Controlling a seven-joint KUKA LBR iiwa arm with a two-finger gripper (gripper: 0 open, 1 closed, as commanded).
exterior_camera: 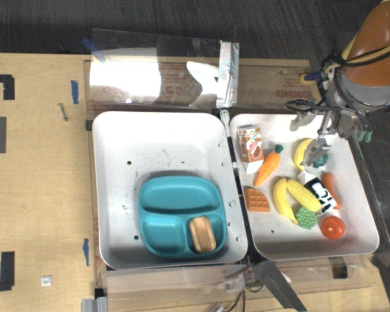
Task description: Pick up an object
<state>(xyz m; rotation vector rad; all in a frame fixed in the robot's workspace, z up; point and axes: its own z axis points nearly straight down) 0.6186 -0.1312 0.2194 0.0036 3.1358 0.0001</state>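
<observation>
On the bench, the left shallow white bin (pixel 110 174) carried a teal plastic divided tray (pixel 172 203) with a brown bread roll (pixel 202 233) in one compartment. The right white bin (pixel 364 239) held the crowded toy food: an orange plastic carrot (pixel 268 166), a yellow banana (pixel 283 197), a red tomato (pixel 332 227). The pincer (pixel 318 153) hung low beside a small yellow fruit (pixel 302 152), probably its target; its state I cannot tell.
</observation>
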